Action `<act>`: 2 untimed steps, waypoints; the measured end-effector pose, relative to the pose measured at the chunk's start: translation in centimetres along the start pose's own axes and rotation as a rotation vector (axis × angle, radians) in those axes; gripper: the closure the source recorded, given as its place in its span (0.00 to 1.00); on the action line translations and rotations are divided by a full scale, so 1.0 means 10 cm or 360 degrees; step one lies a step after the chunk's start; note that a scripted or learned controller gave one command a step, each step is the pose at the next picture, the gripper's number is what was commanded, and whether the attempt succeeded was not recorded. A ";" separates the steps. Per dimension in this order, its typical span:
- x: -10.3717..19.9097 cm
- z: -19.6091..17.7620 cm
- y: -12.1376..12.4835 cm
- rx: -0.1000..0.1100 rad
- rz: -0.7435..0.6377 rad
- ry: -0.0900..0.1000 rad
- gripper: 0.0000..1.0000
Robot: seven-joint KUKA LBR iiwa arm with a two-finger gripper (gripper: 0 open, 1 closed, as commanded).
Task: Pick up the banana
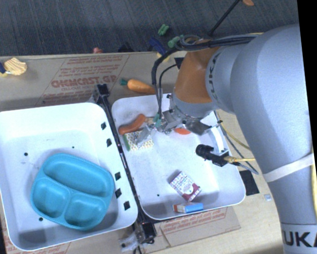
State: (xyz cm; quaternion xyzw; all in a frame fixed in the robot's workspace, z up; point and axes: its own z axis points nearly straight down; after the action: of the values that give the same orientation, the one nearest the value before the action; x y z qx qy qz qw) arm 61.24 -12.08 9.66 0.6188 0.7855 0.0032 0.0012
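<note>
Left bin [4, 169] held a blue divided tray [72, 189]; right bin [234, 192] held small packets. End effector [161, 123] sat frame centre, grip state unclear.

A robotics lab, by its looks: a big grey arm [257, 95] with an orange band and loose cables reaches over a bench [73, 76] covered in printed cardboard sheet; two shallow white bins [4, 169] sit side by side on it, clipped together with black clamps [102, 92]; the left bin holds a blue divided tray [72, 190], the right a scatter of small test things, among them a red-patterned packet [184, 185]; dark carpet [50, 22] lies beyond the bench, strewn with stray toys such as a blue and yellow piece [6, 65].
</note>
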 end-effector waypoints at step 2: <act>0.16 0.05 0.15 0.0013 -0.0369 -0.0002 0.00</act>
State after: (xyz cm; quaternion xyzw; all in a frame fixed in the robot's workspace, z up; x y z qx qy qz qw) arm 62.32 -10.14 9.20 0.5237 0.8519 -0.0006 -0.0006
